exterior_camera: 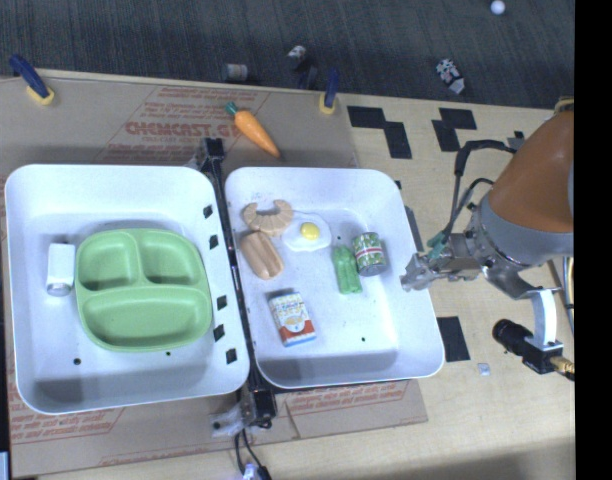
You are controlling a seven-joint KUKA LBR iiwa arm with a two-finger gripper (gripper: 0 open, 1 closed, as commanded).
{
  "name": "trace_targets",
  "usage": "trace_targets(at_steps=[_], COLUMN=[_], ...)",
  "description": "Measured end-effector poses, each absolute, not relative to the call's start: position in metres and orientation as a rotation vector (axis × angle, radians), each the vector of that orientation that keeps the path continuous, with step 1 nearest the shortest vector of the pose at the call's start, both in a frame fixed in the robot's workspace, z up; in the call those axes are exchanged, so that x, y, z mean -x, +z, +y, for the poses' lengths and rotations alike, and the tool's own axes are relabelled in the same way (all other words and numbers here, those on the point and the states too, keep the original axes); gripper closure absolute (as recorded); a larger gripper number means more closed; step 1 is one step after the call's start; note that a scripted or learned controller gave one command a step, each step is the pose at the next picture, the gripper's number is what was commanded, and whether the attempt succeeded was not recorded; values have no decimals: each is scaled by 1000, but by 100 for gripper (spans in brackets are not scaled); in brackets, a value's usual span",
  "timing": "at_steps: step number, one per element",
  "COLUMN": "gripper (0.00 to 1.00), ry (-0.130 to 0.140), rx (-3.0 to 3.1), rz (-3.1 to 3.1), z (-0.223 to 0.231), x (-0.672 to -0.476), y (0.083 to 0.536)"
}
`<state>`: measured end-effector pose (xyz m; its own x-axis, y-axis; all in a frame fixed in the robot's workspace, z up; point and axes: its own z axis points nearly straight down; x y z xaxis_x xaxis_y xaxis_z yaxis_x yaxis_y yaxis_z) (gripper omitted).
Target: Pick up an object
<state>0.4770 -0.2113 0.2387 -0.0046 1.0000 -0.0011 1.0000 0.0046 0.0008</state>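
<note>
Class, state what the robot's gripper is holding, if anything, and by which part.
Nothing: the two-finger gripper sits at the right white bin's right rim, with no object between its fingers.

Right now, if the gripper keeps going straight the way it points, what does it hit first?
The gripper points left toward the right bin. Probably that bin's right rim first; if it clears it, the green-labelled can. Height is unclear from above.

We see two shallow white plastic bins (46, 193) on a tan cardboard tabletop (106, 103) printed with red lettering and black square patches. The bin nearer the tabletop's left edge holds a pale green divided plate (141, 288) and a small white block (60, 267). The other holds a white fried egg with a yellow yolk (308, 234), a green bottle (346, 270), a green-labelled can (369, 253), a tan bun (261, 255) and an orange-and-white carton (293, 319). An orange carrot with a green top (254, 132) lies near the far edge.
</note>
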Motion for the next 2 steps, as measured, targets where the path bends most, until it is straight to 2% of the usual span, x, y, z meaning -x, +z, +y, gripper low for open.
trace_targets(at_steps=[1, 2], gripper=[100, 100], ry=[0, -3], rx=[-2217, -2215], rz=[2228, 2228], z=[-211, -211], x=[-540, -479], y=[248, 237])
